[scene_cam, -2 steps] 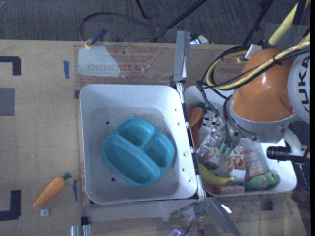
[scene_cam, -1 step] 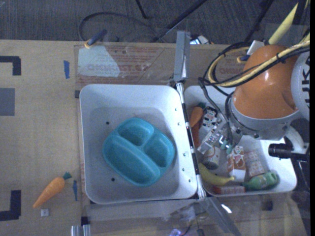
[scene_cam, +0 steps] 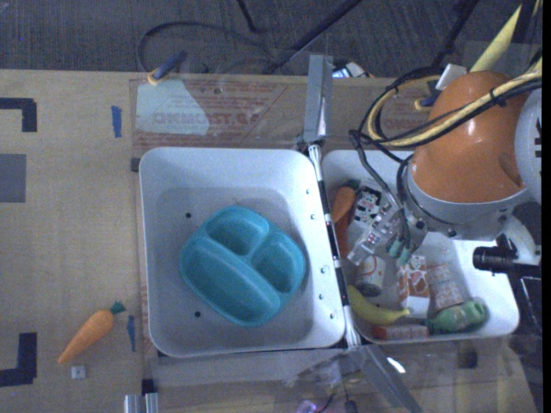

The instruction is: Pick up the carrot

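**Arm over the right bin, carrots in two places**

The gripper (scene_cam: pixel 389 241) hangs low inside the right bin (scene_cam: pixel 504 304), under the orange band of the arm (scene_cam: pixel 469 140). Whether its jaws are apart or together I cannot tell; clutter and the wrist hide them.

One carrot (scene_cam: pixel 343 203) lies in the right bin against its left wall, just left of the gripper and partly hidden by it. A second carrot (scene_cam: pixel 87 333), with a green top, lies on the wooden surface (scene_cam: pixel 69 231) outside the bins, well left of the left bin (scene_cam: pixel 164 179).

The left bin holds a teal divided plate (scene_cam: pixel 244 265). In the right bin, a banana (scene_cam: pixel 376 308) lies near the front, with a green item (scene_cam: pixel 456 317) to its right and some packets (scene_cam: pixel 430 282) between.
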Available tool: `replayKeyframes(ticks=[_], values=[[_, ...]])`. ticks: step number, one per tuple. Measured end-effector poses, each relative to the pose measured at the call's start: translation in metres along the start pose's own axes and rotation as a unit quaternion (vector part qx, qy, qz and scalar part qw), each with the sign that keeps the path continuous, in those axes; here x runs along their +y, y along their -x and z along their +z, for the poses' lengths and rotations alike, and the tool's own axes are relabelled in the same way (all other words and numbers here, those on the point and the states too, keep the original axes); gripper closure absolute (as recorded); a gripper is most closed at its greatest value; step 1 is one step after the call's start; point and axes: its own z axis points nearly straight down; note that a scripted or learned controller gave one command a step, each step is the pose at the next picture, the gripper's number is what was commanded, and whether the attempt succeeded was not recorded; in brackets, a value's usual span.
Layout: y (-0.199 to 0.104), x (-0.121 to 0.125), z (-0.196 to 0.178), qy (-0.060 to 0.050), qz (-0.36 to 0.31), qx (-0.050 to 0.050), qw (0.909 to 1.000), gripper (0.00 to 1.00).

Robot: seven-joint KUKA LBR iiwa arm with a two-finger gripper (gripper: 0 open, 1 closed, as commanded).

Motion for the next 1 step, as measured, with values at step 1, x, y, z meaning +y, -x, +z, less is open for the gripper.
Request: replayKeyframes(ticks=[1], values=[[0.0012,0.0008,-0.0101,0.001,0.000,-0.001,1.0000,1.00]])
